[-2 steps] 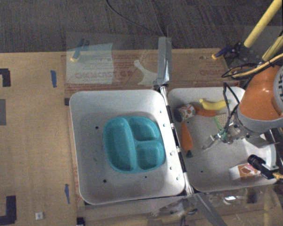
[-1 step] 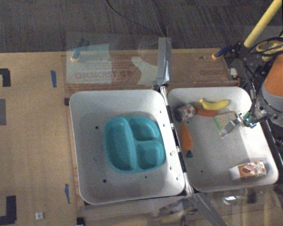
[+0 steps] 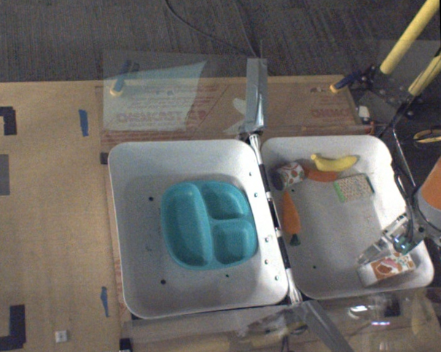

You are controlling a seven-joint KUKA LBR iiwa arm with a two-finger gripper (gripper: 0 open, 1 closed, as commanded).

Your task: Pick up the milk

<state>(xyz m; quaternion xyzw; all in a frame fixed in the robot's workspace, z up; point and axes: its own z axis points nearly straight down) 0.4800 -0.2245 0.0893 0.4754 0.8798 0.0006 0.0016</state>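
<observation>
Milk: one carton [image 3: 387,267], seen just below the pincer [image 3: 400,238].
Bins: two counted.
Pincer: grip state cannot be told; fingers blurred.

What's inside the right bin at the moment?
In the right bin: the milk carton in the near right corner with the gripper over it, a carrot, banana, small cup and green-edged block. The carton's top is covered.

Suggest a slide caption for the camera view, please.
Gripper poised over the milk carton in the right bin; teal tray in the left.
</observation>
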